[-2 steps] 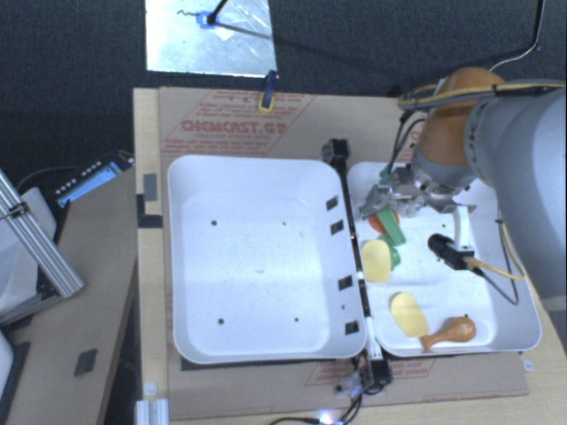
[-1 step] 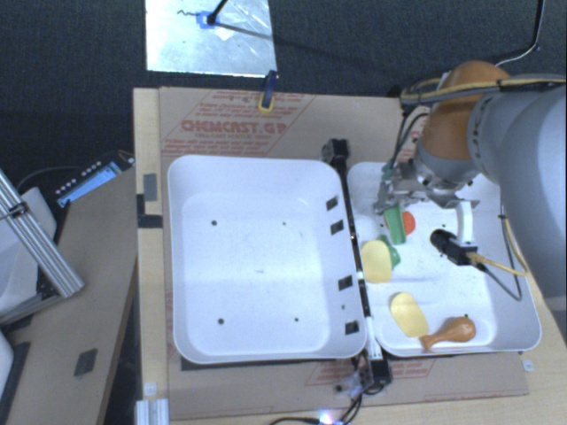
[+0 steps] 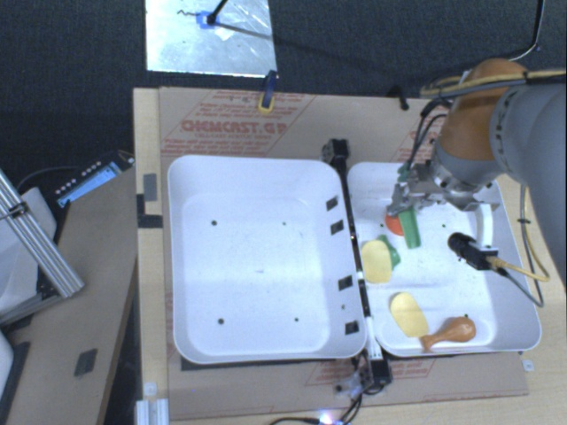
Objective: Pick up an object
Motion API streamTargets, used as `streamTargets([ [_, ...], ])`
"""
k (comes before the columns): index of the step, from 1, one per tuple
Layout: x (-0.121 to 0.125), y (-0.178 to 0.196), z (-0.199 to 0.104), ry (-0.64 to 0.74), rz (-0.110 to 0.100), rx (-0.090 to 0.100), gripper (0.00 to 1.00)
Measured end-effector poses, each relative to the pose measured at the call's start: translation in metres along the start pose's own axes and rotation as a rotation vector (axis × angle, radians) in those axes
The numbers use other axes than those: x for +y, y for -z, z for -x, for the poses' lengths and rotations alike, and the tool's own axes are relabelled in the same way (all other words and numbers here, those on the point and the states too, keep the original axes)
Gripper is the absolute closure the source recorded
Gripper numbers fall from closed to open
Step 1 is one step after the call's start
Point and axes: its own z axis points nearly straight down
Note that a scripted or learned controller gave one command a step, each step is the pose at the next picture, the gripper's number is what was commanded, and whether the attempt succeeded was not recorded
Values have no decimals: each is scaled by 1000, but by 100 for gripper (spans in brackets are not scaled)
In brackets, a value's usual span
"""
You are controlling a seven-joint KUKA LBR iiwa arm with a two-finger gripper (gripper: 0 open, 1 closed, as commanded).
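My gripper (image 3: 404, 204) is low in the right bin (image 3: 523, 312), near its far left part. Right under it lies an orange-red carrot-shaped piece (image 3: 411, 228), touching or almost touching the gripper's tip. A small green piece (image 3: 391, 255) lies just in front of that, beside a pale yellow piece (image 3: 375, 262). Closer to the front lie a second yellow piece (image 3: 407, 313) and a brown drumstick-shaped piece (image 3: 450, 331). The wrist hides the bin's far right part.
The left bin (image 3: 190, 237) stands beside the right one, with a black-clipped divider rim (image 3: 353, 246) between them. Both rest on a cardboard sheet (image 3: 230, 122). A shiny foil square (image 3: 209, 23) lies beyond the bench.
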Motion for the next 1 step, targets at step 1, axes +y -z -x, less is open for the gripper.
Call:
streamTargets([
  [1,-7,-42,65,-5,-1,-4,100],
])
